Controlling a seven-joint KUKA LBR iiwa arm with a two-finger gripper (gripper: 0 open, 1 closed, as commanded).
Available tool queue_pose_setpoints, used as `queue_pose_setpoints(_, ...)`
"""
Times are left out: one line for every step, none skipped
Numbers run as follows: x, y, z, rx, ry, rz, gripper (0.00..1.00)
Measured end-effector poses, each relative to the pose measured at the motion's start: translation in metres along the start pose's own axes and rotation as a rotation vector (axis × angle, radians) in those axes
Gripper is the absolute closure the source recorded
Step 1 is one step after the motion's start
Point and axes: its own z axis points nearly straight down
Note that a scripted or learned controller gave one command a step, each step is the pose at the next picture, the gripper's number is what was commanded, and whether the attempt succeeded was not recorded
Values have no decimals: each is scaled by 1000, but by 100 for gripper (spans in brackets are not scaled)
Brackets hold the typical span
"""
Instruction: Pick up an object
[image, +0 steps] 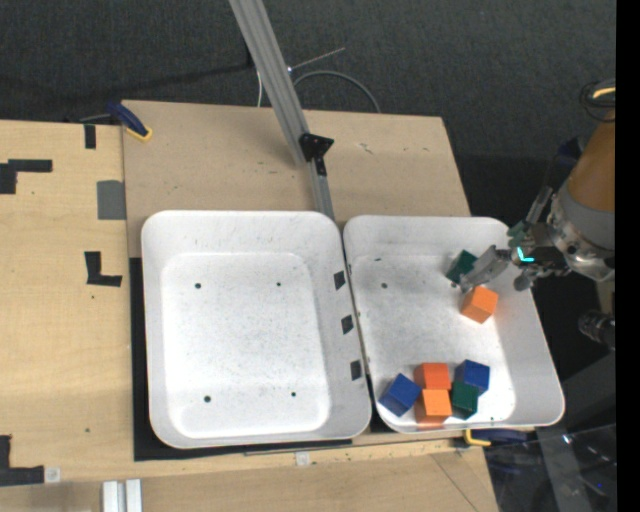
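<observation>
Bins (160, 240) look smooth white plastic w/ dark specks, bench (60, 300) pale matt wood, pole (275, 70) dull grey metal.

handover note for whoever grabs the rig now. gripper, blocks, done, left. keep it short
Gripper: over the upper part of the right bin, by a dark green block and an orange block. Can't tell whether anything is gripped.
Blocks: the rest cluster at the right bin's near edge: blue block, two orange blocks, another blue block, a green block.
Done: no pick confirmed.
Left: secure one block and lift it.
</observation>
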Motion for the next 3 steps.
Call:
queue_pose_setpoints(7, -9, 55, 5, 1, 1, 0)
queue_pose_setpoints(11, -18, 103, 5, 1, 1, 0)
queue_pose_setpoints(7, -17, 166, 7, 1, 1, 0)
